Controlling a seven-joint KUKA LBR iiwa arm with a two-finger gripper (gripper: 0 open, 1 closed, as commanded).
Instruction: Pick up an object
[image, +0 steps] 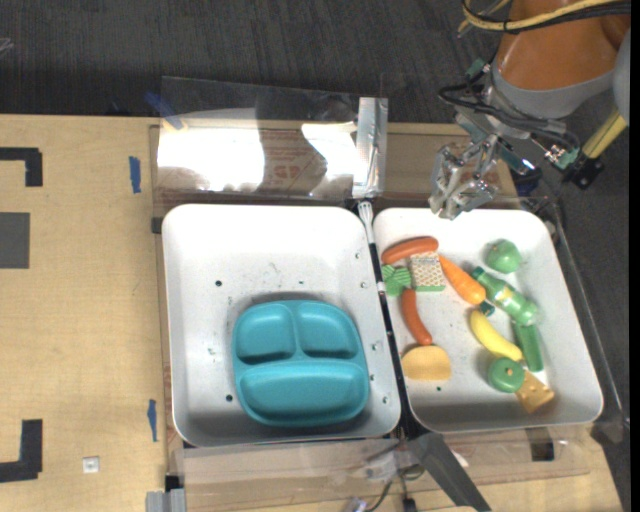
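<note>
Closest to you, the right bin (578, 300) holds the toys; the hot dog (410, 248) lies lengthwise left-right, just down-left of your gripper (458, 195). Honestly can't tell its grip state.

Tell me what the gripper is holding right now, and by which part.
Nothing. The gripper hangs above the far rim of the right bin, with nothing between its fingers; the toy food lies in the bin.

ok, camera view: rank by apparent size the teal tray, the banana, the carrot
1. teal tray, largest by a wide margin.
2-3. banana and carrot look about alike; too close to rank.
</note>
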